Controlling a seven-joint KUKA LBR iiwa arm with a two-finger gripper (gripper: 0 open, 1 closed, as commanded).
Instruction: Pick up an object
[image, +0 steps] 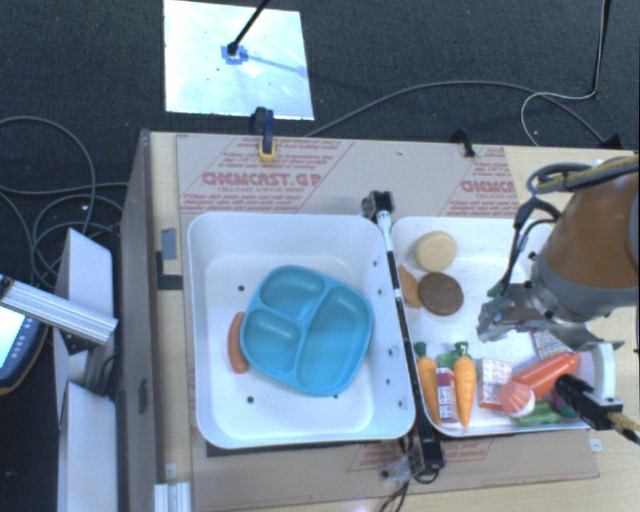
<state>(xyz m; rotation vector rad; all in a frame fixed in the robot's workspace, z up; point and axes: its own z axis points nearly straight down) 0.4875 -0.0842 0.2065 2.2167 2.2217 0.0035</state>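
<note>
Going left to right: far left of the jaws, the left bin (215, 330) holds a blue divided plate (305, 330) with a toy sausage (237, 343) lying against the plate's left edge; both are well apart from the arm and look out of play for this try. Across the divider, in the right bin (490, 232), to the left of the jaws, sit a tan round cookie (435, 250) and a brown round cookie (440, 293), with a sliver of something tan just left of them that I can't identify. Down-left of the jaws, two toy carrots (452, 378) lie side by side, upright in the view, with a small red-and-white packet (495, 384) beside them. Gripper (510, 318) hangs over the middle of the right bin, with the grey wrist and orange band above it blocking the tip. Can't tell jaw state from here, and nothing is visibly held. Just below-right of the jaws are an orange-red toy (540, 375), maybe a pepper or a fish, and a green piece under it. My read: approach step, no grasp yet. Likeliest target is the packet or the orange-red toy, both nearest below. Next move calls for centring over one item, a straight descent, and closing without clipping the neighbours, since that corner is crowded.
</note>
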